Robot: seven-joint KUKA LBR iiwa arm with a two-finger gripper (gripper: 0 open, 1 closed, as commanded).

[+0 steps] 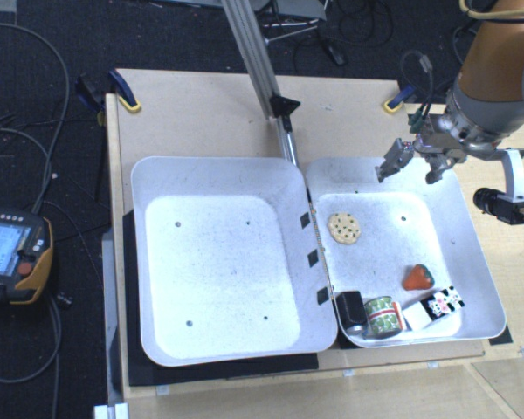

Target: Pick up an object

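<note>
Spanning most of the view, the wooden bench (210,103) carries two shallow white bins side by side. The left bin (218,260) has only a bare, speckled floor. The right bin (393,208) holds every candidate for the pick.

The arm (498,51) comes in from the right, its orange band above the grey wrist. Its gripper (412,166) hangs over the right bin's far rim, fingers spread wide with nothing between them, well apart from all the objects. That posture reads as a hover before a descent, not a grasp.

Objects, largest first:
- a green-labelled can (382,315) lying on its side near the bin's near wall
- a small black block (349,306) just beside the can, toward the divider
- a round cookie (344,228) alone on open floor, nearest the gripper
- a black-and-white patterned toy (442,304) near the near-right corner
- a red-orange lump (417,277), possibly a toy strawberry, just above that toy

The near-wall cluster is crowded, likely because the sloped walls let things slide together. The cookie looks the easiest approach, though flat; the red lump offers more height to close on.
</note>
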